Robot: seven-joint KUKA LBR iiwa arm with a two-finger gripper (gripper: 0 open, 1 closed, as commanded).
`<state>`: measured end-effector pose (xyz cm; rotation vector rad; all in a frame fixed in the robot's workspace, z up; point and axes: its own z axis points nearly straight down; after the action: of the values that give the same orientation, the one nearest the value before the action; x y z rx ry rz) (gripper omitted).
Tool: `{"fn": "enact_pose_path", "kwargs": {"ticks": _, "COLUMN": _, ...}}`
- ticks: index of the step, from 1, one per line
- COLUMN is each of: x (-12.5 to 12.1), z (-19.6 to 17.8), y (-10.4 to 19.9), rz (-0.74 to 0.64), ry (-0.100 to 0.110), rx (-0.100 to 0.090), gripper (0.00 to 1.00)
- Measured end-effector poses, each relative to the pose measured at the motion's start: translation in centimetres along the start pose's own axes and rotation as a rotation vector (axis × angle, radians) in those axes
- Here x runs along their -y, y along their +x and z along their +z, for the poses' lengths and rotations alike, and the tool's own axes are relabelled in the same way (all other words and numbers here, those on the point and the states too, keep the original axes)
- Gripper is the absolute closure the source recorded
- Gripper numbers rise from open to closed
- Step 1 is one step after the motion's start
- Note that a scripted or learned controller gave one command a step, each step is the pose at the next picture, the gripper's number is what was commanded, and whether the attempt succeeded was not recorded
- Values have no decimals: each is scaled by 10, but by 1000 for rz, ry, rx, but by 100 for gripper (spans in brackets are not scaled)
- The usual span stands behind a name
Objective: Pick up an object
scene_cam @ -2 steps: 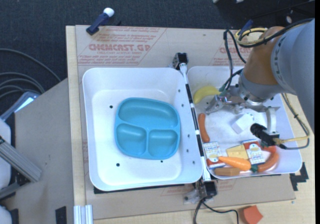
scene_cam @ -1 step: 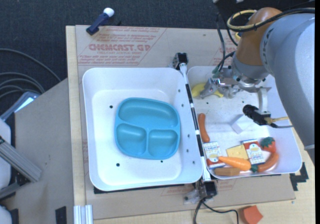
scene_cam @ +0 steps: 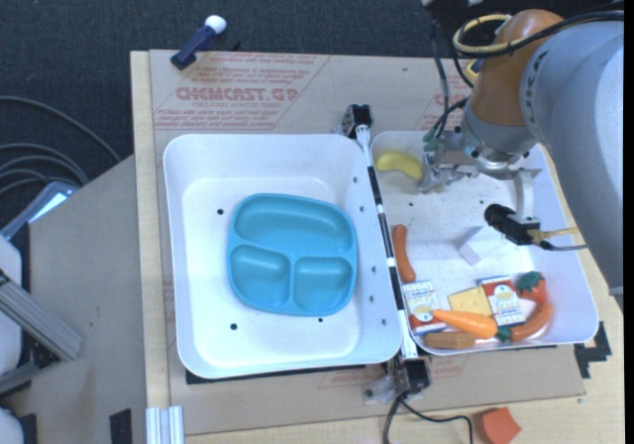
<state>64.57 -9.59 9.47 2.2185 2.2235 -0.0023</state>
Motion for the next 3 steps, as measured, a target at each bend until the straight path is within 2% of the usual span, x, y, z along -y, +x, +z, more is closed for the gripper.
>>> {"fn": "enact_pose_path", "kwargs": {"ticks": 1, "x": 34, "z": -92, "y": -48, "rz": 2, "ry": -2, "rx": 0, "gripper": 100}}
{"fn": "enact_pose_path", "kwargs": {"ticks": 2, "x": 34, "z": -92, "y": -48, "rz": 2, "ry": -1, "rx": -1, "gripper": 0}}
{"fn": "enact_pose_path", "kwargs": {"ticks": 3, "x": -21, "z": 6, "y": -43, "rz": 1, "ry": -3, "rx": 0, "gripper": 0}}
